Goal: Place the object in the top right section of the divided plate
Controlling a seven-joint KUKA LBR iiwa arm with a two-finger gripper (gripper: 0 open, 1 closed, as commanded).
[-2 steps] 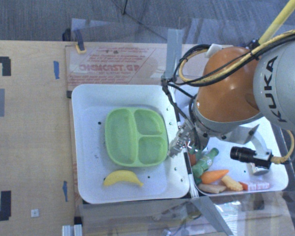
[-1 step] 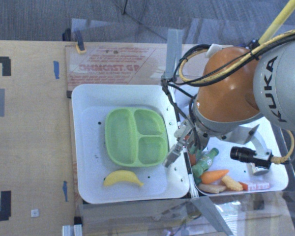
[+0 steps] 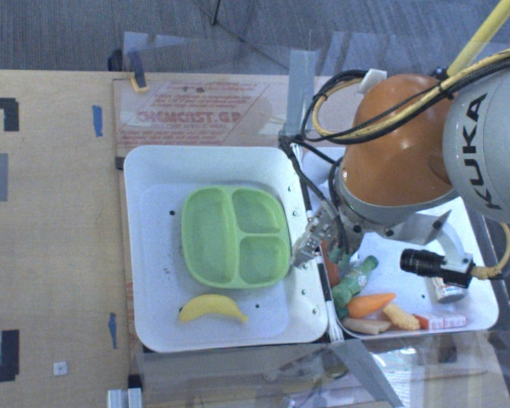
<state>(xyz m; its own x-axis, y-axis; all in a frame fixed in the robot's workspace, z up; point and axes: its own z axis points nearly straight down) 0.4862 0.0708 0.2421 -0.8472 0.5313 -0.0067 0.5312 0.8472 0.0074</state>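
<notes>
A light green divided plate [image 3: 235,235] lies in the middle of the left white bin [image 3: 149,253], with nothing in its three sections. My gripper [image 3: 311,243] hangs over the wall between the two bins, just right of the plate's right rim. The grey and orange arm [image 3: 399,151] covers most of the right bin [image 3: 484,308]. Below the gripper, in the right bin's near left corner, lie a green toy vegetable [image 3: 354,280], an orange carrot [image 3: 371,303] and several other toy foods. I see nothing between the gripper and the plate.
A yellow banana [image 3: 212,309] lies in the left bin in front of the plate. A small can [image 3: 448,289] and a red-and-white packet [image 3: 446,320] sit at the right bin's near right. Cardboard [image 3: 191,113] lies behind the left bin.
</notes>
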